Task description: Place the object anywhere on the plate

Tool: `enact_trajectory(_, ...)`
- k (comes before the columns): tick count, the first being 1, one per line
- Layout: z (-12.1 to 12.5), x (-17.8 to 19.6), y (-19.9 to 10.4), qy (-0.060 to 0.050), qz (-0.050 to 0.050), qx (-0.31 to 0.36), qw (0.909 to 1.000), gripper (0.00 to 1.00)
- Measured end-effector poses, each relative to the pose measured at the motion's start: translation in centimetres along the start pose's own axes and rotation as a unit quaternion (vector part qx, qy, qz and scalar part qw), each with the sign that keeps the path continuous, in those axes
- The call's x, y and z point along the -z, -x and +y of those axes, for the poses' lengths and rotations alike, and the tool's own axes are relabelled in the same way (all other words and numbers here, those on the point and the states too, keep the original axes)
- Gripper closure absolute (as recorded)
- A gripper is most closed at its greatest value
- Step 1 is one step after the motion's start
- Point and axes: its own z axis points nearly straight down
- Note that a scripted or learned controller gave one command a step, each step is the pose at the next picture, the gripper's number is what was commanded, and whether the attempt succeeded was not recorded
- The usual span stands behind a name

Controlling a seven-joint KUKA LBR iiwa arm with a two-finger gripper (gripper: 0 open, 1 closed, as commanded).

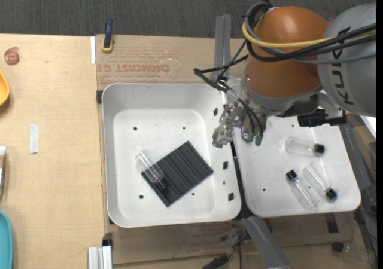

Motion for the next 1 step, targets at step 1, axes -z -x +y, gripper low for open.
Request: enact_trajectory(1, 0.00, 0.00, 0.00, 0.000, 0.000, 0.000, 1.0000, 0.00)
